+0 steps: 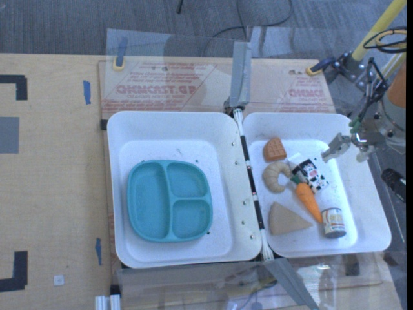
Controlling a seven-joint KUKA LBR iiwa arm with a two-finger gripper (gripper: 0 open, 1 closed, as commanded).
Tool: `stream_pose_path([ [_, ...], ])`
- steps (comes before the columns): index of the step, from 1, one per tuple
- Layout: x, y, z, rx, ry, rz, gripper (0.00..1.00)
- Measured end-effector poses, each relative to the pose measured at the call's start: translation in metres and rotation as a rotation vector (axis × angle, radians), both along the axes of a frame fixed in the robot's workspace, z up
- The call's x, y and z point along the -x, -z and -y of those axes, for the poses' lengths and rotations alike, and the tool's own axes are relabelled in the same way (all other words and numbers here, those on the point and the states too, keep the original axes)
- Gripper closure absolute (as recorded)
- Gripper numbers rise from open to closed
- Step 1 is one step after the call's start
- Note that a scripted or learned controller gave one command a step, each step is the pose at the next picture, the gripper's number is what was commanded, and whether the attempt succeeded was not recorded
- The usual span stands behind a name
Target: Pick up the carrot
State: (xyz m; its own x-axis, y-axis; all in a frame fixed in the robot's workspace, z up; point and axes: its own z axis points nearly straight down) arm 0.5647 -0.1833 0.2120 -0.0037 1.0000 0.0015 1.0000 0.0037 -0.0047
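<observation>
Teal divided plate [170, 200] sits in the white left bin [122, 131]. Beside it, the white right bin [371, 234] holds an orange carrot [309, 203], a black-and-white spotted carton [310, 175], tan croissant [277, 175], and beige wedge [287, 219].

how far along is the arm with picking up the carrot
Done: nothing that shows; the carrot lies in the right bin, touching the croissant and the small black-and-white carton. In hand: the pincer sits above the bin's upper right part, apart from the carrot, with nothing between its fingers. Left: moving over the carrot, closing on it and lifting it.
</observation>
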Motion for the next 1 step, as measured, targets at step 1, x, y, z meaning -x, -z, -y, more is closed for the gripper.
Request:
stream_pose_path([
  [1, 0.0510, 0.1249, 0.0028, 0.003, -0.145, 0.014, 0.00],
])
